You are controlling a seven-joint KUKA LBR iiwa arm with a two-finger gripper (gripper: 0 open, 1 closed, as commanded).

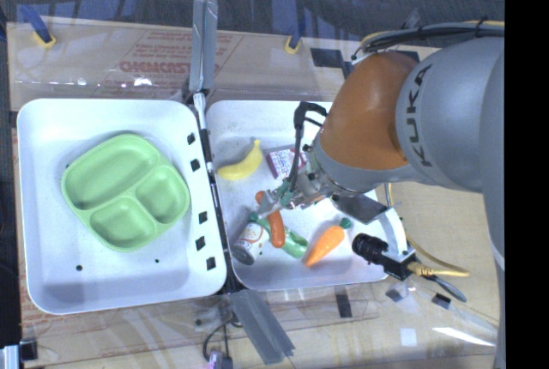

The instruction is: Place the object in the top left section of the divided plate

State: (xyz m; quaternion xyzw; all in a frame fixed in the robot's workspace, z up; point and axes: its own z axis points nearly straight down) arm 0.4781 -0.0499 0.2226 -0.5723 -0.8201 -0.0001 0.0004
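Note:
A green divided plate lies in the left bin, with all three of its sections bare. The right bin holds a yellow banana, a purple packet, a small red and green toy piece, a white bottle and an orange carrot. My gripper hangs low over the middle of the right bin, just above the red toy piece. The arm's orange band and grey body cover the wrist.
A metal divider strip runs between the two bins. A black fitting and cables sit off the right bin's near right corner. The bench shows a clear sheet with printed card beneath it.

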